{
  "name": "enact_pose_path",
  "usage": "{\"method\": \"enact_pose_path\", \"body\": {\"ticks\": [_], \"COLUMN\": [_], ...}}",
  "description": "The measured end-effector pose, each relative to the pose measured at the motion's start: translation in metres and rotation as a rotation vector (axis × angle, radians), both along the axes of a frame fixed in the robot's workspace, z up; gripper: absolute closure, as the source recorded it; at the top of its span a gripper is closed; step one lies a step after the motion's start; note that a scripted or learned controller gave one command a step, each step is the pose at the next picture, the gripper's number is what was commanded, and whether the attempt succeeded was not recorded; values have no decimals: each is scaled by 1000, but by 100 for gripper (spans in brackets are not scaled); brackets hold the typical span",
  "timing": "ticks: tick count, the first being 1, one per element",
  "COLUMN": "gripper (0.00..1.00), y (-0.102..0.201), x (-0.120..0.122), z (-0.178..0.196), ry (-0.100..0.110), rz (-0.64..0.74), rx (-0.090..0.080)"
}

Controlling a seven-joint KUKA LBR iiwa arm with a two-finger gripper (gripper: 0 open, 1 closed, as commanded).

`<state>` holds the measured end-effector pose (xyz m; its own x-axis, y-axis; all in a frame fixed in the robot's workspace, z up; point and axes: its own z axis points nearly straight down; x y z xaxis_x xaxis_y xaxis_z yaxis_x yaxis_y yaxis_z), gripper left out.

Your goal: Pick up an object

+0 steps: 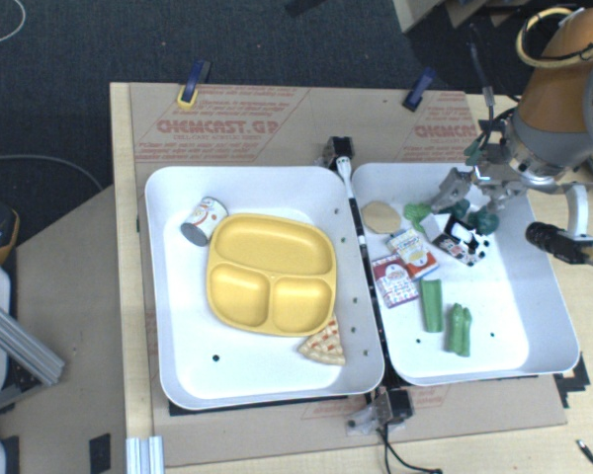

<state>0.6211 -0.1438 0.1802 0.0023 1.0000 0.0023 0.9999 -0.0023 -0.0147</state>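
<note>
in the camera view, the two-finger gripper (471,202) is seen spread apart and grasping nothing, poised over the small black-and-white toy (464,238) in the far part of the right white bin (544,334). the approach step is judged underway; lowering and clenching are called for next.

A dark grey carpet (178,18) covers the floor around the bench (128,265), which is topped with a pale brown sheet (296,117) printed in faded red lettering. Two blue clamps (192,84) (418,89) grip the sheet's far edge. A thin pale cable (5,18) loops on the carpet at upper left. An aluminium rail (20,339) runs at a slant past the bench's left side. Black cables (405,452) trail off the near edge. The light is even and soft.
</note>
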Motion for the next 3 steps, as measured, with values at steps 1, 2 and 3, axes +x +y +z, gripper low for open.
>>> {"method": "enact_pose_path", "body": {"ticks": [1, 2, 3], "gripper": [0, 0, 0], "y": [0, -5, -4], "x": [3, 9, 10], "z": [8, -39, -90], "ry": [-14, -9, -16], "rz": [2, 2, 2], "rx": [-2, -1, -2]}}
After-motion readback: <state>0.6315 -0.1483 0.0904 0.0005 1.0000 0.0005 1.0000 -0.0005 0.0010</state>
